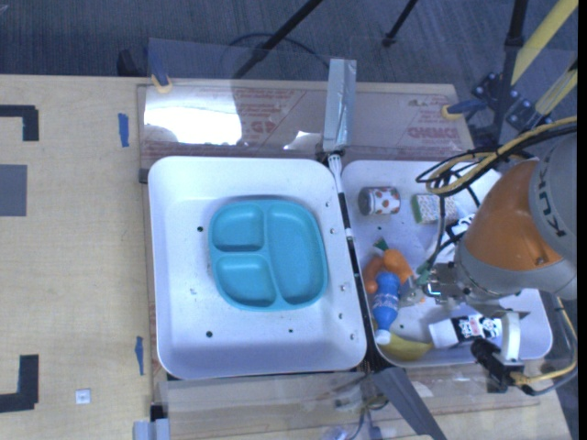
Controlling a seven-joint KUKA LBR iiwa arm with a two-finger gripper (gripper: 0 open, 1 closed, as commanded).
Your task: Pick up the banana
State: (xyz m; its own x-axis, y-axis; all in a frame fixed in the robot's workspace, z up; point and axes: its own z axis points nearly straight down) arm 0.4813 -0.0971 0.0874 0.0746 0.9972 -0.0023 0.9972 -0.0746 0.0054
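From the overhead camera you see the banana [406, 346] lying flat in the right bin [537, 342], tucked against its near-left wall just beside a blue bottle [386, 302]; that crowding probably leaves you little room for an approach. The gripper [431, 286] hangs over the bin's middle, nothing visibly held; I cannot tell how its jaws stand. In the left bin [174, 273] sits a blue divided tray [269, 252].

Yellow banana [406, 346], lying flat, curved, at the right bin's near left corner, partly hidden
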